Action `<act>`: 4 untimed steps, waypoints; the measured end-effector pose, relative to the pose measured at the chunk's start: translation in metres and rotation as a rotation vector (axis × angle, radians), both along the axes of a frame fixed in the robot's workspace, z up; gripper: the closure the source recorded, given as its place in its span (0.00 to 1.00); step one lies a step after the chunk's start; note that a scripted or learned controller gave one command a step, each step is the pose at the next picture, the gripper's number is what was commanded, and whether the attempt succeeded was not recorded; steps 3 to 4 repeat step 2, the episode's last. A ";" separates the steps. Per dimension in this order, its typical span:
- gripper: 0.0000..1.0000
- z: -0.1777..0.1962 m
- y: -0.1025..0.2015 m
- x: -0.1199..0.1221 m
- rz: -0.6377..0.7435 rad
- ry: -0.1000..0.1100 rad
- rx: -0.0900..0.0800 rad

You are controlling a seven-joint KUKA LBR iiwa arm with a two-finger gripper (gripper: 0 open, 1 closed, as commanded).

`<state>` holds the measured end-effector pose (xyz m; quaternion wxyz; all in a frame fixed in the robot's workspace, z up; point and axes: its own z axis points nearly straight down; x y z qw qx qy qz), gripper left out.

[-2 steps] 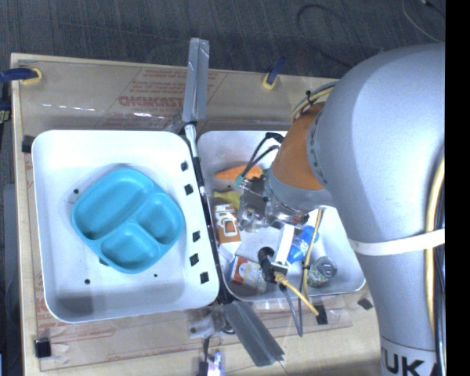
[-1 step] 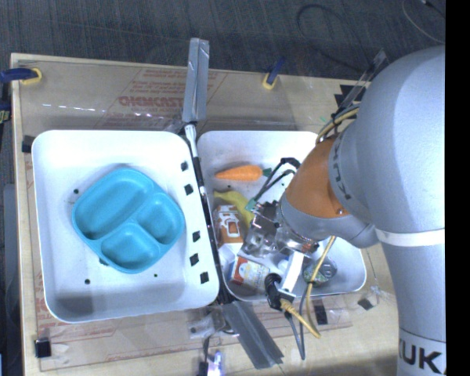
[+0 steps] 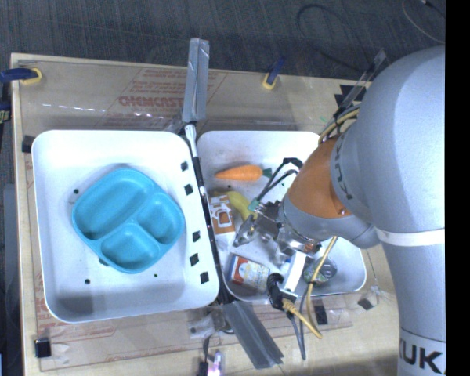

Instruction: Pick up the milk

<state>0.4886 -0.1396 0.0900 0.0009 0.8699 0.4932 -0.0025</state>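
Hand (image 3: 260,227) low in the right bin (image 3: 298,141), among the groceries.

Hovers just right of a small brown-and-white carton (image 3: 222,214), possibly the milk, lying against the divider between the bins; grip state hard to tell, metal parts too tangled to read, nothing plainly seen between them. Just above the carton, an orange carrot (image 3: 239,173) and a yellow banana (image 3: 239,203); below it, a can (image 3: 247,272) on its side. Left of the divider, a blue sectioned tray (image 3: 128,218) in the left bin (image 3: 55,163).
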 end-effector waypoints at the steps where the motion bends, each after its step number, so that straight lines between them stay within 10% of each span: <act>1: 0.00 0.048 -0.032 -0.012 -0.266 0.003 0.006; 2: 0.00 0.006 -0.013 0.074 -0.155 0.006 0.006; 4: 0.00 0.006 -0.013 0.074 -0.155 0.006 0.006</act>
